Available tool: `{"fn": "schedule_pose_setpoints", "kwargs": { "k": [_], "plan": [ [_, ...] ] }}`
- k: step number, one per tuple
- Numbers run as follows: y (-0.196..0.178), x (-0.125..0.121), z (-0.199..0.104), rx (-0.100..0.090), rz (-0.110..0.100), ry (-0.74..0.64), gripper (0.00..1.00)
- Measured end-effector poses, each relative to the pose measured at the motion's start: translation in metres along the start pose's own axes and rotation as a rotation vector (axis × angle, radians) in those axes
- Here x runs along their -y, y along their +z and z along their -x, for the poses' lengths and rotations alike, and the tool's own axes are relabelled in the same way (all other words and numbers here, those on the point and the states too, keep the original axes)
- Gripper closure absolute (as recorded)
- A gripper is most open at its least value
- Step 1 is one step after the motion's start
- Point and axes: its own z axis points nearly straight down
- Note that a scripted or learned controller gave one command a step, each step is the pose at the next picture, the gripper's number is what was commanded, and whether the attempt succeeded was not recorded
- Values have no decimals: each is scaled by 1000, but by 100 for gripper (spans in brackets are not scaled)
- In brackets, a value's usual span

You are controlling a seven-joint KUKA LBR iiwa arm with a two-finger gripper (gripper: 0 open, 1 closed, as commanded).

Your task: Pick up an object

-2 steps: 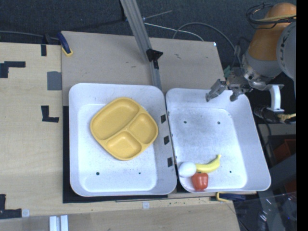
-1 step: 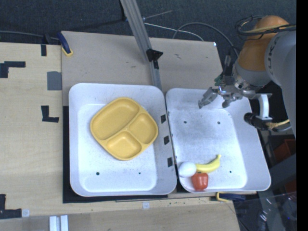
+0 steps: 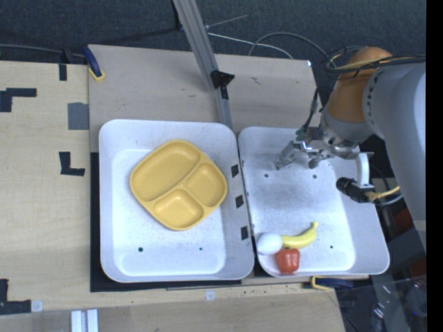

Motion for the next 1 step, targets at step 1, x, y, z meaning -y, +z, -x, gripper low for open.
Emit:
{"fn": "schedule_pose_setpoints", "kwargs": {
  "k": [1],
  "plan": [
    [-15, -2, -1, 0, 6, -2, 100]
  ]
}}
